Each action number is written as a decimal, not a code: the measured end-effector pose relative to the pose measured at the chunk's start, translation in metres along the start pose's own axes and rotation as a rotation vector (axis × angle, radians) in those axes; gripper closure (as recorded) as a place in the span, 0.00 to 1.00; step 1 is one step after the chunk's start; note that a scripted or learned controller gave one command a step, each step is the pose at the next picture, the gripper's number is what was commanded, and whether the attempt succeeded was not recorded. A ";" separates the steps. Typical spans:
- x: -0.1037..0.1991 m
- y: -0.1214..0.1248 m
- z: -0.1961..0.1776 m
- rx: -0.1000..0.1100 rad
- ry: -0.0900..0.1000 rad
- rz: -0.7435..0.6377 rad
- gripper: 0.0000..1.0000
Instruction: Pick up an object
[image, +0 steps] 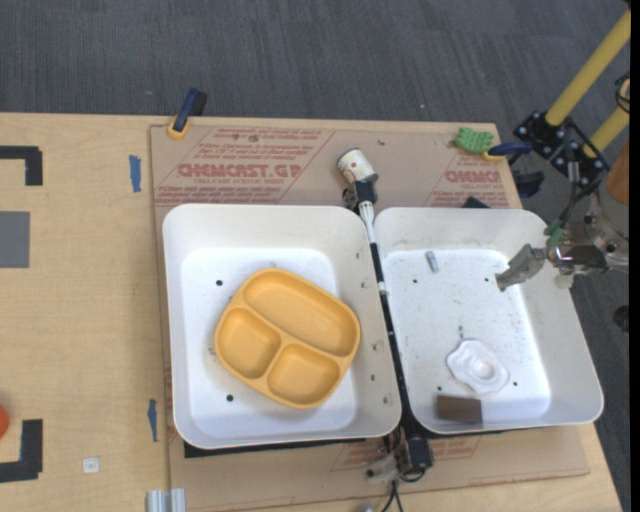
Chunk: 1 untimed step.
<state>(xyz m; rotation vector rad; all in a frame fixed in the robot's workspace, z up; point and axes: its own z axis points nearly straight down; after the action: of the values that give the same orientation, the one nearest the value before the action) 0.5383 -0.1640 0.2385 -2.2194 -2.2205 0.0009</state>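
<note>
From my station I counted two white bins, the left bin (185, 300) and the right bin (565, 340), sitting edge to edge on the bench.

The left one held a single thing: one yellow divided plate (288, 338) with three compartments, lying flat and turned at a slant near the bin's middle.

The right one held three things. One white lid-like piece (477, 367), rounded with a raised middle, lay toward 5 o'clock of that bin's floor. One dark brown block (459, 407) lay just beside it at 6 o'clock, on the bin's near slope. One small grey stub (432, 262) lay well apart from both, toward 11 o'clock.

The gripper (520, 268) hung over the right bin's 3 o'clock edge, a grey finger slanting down toward the floor. I could not tell whether its fingers were spread or pressed together, and I saw nothing between them. It was well apart from all three pieces.
</note>
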 end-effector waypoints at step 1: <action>-0.007 -0.059 0.136 0.000 0.000 -0.134 0.00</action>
<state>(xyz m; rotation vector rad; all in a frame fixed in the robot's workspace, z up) 0.4786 -0.1705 0.1027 -2.0662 -2.3642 0.0008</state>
